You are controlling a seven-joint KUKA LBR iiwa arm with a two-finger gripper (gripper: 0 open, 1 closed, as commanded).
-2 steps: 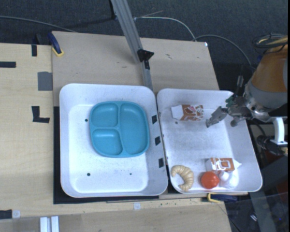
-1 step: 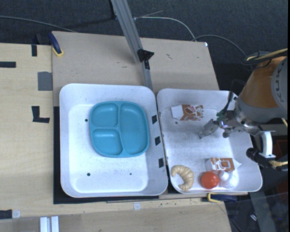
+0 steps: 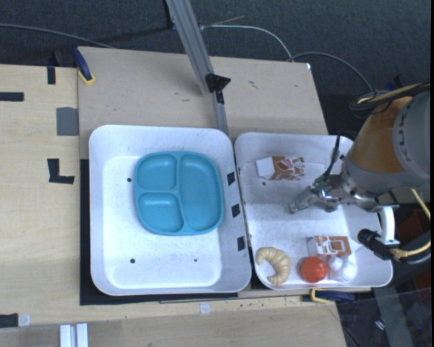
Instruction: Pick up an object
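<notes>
The left bin (image 3: 108,215) holds a blue divided plate (image 3: 179,192). The right bin (image 3: 275,223) holds a small white and brown packet (image 3: 281,168) near its far edge, and along its near edge a croissant (image 3: 275,264), a red tomato (image 3: 314,269) and a second packet (image 3: 330,246). The gripper (image 3: 298,206) hangs over the bin's bare middle, pinching nothing; whether its claw is spread cannot be told. Both bins rest on a tan board (image 3: 145,85) over dark carpet (image 3: 58,13).

A robotics lab is indicated by taped plywood counter (image 3: 166,85), loose cables (image 3: 275,42), and paired white bins (image 3: 101,215).
</notes>
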